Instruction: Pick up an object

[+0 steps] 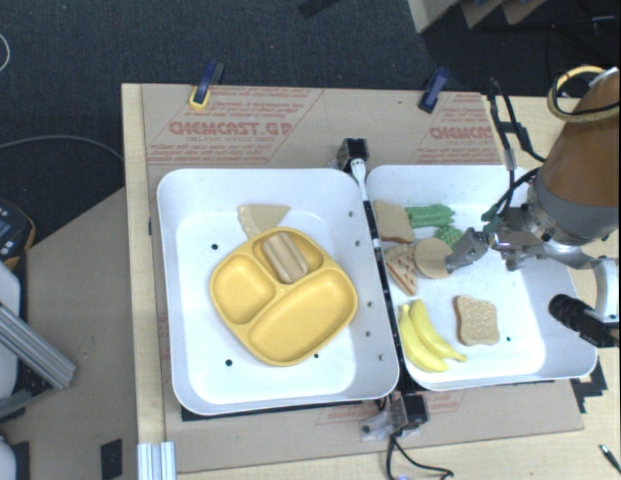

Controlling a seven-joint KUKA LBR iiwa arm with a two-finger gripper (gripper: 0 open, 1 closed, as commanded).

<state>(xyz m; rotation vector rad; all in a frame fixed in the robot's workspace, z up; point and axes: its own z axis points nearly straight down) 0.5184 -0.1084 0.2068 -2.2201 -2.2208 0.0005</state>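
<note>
The arm (580, 183) comes in from three o'clock and is cut off by the frame there, so only its orange band and grey wrist can be seen. They cover the three o'clock side of the right bin (520, 363), and whatever lies under them is hidden. Cables loop over the wrist and blur its outline. The wrist leans towards nine o'clock, and the gripper (464, 253) sits low over the right bin; it reads as one dark wedge, and I cannot tell whether the claw is released or clenched, nor whether anything sits inside it.

The tip is just beside a round tan piece (429, 257), at that piece's three o'clock, and contact is too close to judge. A green bean toy (431, 216) lies at twelve o'clock of the round piece, a brown slab (393, 222) at ten o'clock and a sandwich wedge (402, 268) at nine o'clock, these partly overlapping so their edges are hard to separate. A slice of toast (477, 320) lies at five o'clock of the gripper, clear of it, and a banana bunch (426, 336) lies near the bin's seven o'clock corner.

In the left bin (190, 368) a yellow divided plate (290, 318) holds a hot dog (282, 256) in its twelve o'clock compartment, and a tan piece (260, 216) pokes out from behind the plate's rim, partly hidden
</note>
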